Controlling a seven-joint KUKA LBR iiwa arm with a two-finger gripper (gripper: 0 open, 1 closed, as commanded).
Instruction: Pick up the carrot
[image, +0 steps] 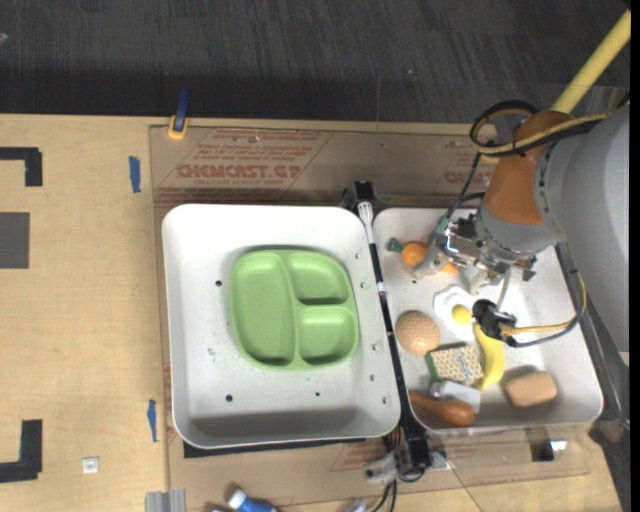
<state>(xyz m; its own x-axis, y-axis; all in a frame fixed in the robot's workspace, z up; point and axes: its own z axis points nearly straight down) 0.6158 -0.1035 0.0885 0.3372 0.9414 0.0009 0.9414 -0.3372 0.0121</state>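
Note:
The carrot (411, 254), orange with a small green top, lies at the far left of the right bin (580, 330), close to its back wall. My gripper (447, 252) hangs low just to the right of the carrot, touching or nearly touching its right end. A bit of orange shows under the gripper. The grey arm with its orange band (515, 190) reaches in from the upper right and hides the bin's back right corner.
The right bin also holds a fried egg (455, 304), a tan roll (418, 331), a banana (490, 357), a patterned packet (455, 363), a sausage (444, 408) and a bread loaf (529, 388). A green divided plate (293, 306) sits in the left bin (190, 300).

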